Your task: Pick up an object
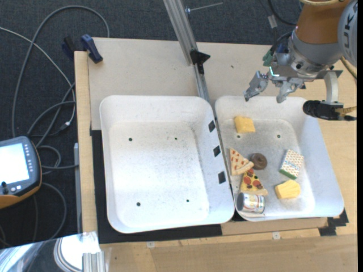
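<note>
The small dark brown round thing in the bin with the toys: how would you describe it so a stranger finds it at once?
Look in the right bin, the one under the gripper. Near its middle lies a chocolate doughnut, just right of the upper pizza slice. It is the only dark, round, ring-shaped piece; its neighbours are yellow or pale.

End effector (266,94) hovering, fingers spread, nothing between; arm upper right.

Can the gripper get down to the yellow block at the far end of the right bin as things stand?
Probably yes. The gripper hangs open just past the bin's far rim, the yellow block lies alone below it, and the pizza slice sits well apart.
</note>
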Controlling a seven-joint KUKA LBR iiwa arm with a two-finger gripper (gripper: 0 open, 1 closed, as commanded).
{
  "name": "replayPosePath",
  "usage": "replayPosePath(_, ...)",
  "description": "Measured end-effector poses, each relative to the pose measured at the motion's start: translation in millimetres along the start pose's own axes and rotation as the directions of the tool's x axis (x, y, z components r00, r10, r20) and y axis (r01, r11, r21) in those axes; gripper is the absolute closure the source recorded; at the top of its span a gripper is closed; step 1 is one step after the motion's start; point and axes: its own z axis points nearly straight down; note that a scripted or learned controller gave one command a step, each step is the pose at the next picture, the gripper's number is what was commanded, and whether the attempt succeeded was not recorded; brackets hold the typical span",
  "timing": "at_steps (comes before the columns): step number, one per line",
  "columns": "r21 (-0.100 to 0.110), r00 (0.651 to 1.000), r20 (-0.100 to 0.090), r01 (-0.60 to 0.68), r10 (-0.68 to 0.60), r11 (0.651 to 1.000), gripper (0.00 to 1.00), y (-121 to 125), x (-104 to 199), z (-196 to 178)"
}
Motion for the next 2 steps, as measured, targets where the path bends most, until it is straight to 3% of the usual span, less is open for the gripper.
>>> replayPosePath(1, -0.004, 1.000, 0.000, 0.000, 0.000, 1.000, 0.00, 0, 0, -3)
replayPosePath(2, -0.001, 1.000, 0.001, 0.001, -0.001, 1.000, 0.00, -3, 10, 47)
